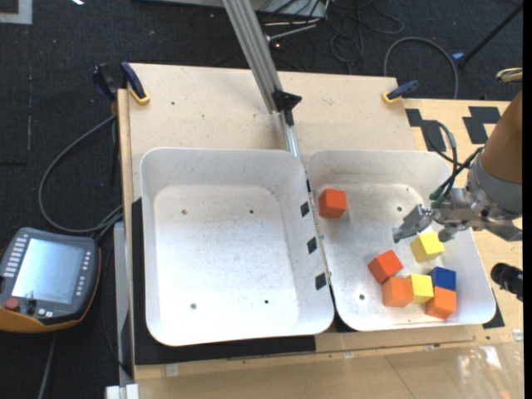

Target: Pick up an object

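Blocks sit in the right bin (465, 306): an orange cube (332, 202) near its left wall, a yellow cube (428, 246) just below the claw (413, 223), whose fingers are spread and hold nothing, and a mixed cluster (416, 285) toward the bin's front right corner.

arm (507, 165) cut off at right edge; claw (413, 223) perhaps blurred.

A pale bench (216, 106) carries two shallow white bins, left (158, 223) and right (366, 160), side by side
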Tool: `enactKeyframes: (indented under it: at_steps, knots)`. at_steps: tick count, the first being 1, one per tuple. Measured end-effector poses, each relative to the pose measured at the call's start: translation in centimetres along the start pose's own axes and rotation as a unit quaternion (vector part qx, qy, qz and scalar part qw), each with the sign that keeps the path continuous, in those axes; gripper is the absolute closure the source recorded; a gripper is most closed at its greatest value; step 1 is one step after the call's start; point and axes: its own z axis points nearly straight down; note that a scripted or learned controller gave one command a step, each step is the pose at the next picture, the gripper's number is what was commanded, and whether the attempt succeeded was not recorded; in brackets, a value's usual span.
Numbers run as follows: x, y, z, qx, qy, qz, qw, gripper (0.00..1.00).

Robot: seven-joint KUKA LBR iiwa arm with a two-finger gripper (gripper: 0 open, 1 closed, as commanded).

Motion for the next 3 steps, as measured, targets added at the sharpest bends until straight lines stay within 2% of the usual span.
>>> enactKeyframes:
  at_steps: [1,2,3]
  knots:
    - [3.2,-0.8,12.0,0.000,0.000,0.000,1.0000,0.00]
    - [3.2,-0.6,10.6,-0.003,0.000,-0.001,1.0000,1.00]
    - [2.4,-0.6,0.4,-0.003,0.000,-0.002,1.0000,1.00]
